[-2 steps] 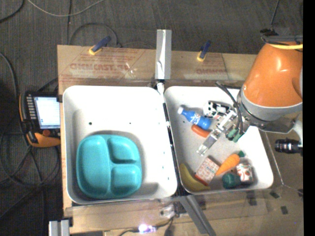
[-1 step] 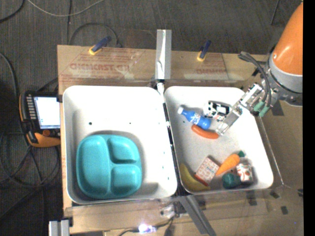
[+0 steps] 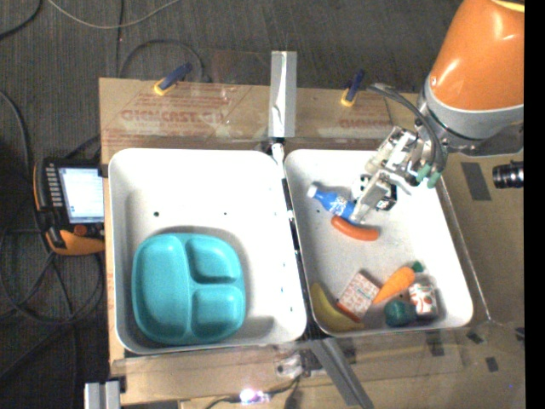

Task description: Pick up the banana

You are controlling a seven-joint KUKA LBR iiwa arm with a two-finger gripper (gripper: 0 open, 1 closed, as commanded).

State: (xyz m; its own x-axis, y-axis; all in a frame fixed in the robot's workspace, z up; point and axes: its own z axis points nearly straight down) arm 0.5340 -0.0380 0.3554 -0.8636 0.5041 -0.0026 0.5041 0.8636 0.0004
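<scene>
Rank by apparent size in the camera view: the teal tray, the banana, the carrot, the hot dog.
1. teal tray
2. banana
3. carrot and hot dog: they look alike, so no ranking between them.

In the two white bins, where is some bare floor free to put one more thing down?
Left bin: the back strip behind the teal tray is bare. Right bin: bare between the hot dog and the carrot. Crowded: its front edge, with banana, small box and carrot.

I see faint red printing on the cardboard sheet (image 3: pixel 196 113) behind the bins (image 3: pixel 119 228). I cannot read its letters.
</scene>
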